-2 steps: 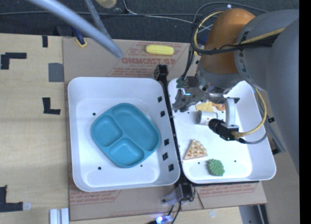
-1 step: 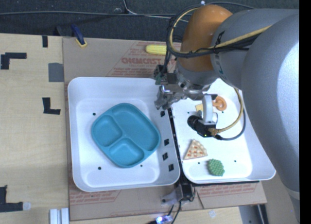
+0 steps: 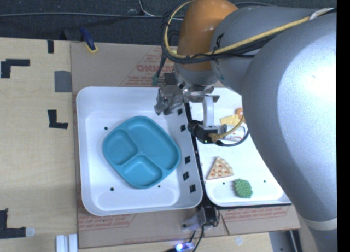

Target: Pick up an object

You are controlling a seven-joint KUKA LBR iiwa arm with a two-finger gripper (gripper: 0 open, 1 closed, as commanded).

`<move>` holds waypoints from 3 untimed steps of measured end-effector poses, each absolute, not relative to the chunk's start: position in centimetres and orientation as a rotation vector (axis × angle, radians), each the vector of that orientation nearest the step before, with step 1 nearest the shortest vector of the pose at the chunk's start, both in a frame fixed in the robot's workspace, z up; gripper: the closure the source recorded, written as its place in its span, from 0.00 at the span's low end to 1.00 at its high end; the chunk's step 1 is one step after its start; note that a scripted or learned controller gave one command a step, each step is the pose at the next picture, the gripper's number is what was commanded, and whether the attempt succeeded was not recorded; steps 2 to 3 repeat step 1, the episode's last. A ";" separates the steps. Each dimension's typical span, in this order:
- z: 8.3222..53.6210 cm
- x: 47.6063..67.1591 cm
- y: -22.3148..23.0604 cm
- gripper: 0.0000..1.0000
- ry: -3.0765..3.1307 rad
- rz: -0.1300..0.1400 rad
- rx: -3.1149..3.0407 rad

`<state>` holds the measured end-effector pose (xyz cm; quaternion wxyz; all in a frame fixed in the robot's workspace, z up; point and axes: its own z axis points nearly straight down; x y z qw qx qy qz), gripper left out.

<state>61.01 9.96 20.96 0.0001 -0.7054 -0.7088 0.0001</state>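
Looming closest to the lens, our grey arm (image 3: 295, 109) covers much of the right-hand bin (image 3: 257, 193), its orange band (image 3: 202, 24) sitting just above the wrist. We use the word claw for the gripper (image 3: 174, 103), which hangs over the divider between the 2 bins, near their far end. We cannot tell whether it is released or clenched; the wrist hardware and cables hide that, and we see nothing held in it.

We judge this to be the approach step: no object is picked yet. The nearest candidates lie on either side of the claw. Below it and to its left, in the left bin (image 3: 87, 136), rests a blue 3-compartment tray (image 3: 141, 151), flat and wide. To the claw's right, partly behind the cables, is a yellow item (image 3: 231, 118) we cannot identify. Further toward the camera from the claw, in the right bin, lie a pizza-slice toy (image 3: 220, 169) and, just beyond it, a green knobbly toy (image 3: 243, 188), close together but apart.

The next move, as we see it, calls for choosing 1 target, shifting off the divider and descending squarely. The divider rim beneath the claw could catch it, and the tray's low, broad shape looks awkward to pinch except at its edge.
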 end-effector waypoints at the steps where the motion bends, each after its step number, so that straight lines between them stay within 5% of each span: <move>1: 21.0 60.9 9.7 0.00 -2.224 0.003 -2.218; 3: 21.0 60.9 9.7 0.00 -2.224 0.003 -2.218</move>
